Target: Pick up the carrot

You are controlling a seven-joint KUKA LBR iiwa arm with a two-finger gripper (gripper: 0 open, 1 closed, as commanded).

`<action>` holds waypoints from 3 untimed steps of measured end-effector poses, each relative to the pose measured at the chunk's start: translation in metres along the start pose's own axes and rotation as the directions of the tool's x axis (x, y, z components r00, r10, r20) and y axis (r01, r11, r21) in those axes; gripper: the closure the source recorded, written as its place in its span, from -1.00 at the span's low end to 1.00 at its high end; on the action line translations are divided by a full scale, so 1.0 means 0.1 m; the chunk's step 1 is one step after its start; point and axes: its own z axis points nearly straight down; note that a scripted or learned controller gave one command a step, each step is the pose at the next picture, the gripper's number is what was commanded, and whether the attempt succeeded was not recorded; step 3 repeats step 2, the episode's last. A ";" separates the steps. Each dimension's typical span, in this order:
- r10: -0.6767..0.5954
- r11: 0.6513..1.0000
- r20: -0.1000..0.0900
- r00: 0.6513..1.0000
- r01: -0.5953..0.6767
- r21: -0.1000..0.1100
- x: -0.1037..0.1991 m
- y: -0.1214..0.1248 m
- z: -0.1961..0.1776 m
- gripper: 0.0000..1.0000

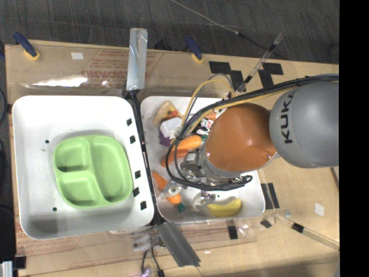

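Note:
The carrot [189, 144], an orange elongated piece, lies in the middle of the right bin [151, 154], partly under black cables and the arm's wrist. The arm's orange band [239, 137] and grey wrist hang low over this bin. My gripper [199, 175] points down into the bin just below and right of the carrot, and the wrist and cables hide most of it. I see nothing clearly between its fingers.
A green divided plate [92, 170] sits in the left bin [34, 114]. The right bin also holds a yellow banana [226, 208] at the front, small orange pieces [161, 182] at the left wall, a purple item [167, 130] and a tan slice [167, 111] at the back.

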 end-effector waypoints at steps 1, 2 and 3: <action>-0.460 0.888 0.000 0.888 0.460 0.004 0.13 0.02 0.07 -1.00; -0.467 0.884 0.002 0.884 0.467 0.005 0.09 0.02 -0.02 1.00; -0.467 0.884 0.002 0.884 0.467 0.005 0.09 0.02 -0.02 1.00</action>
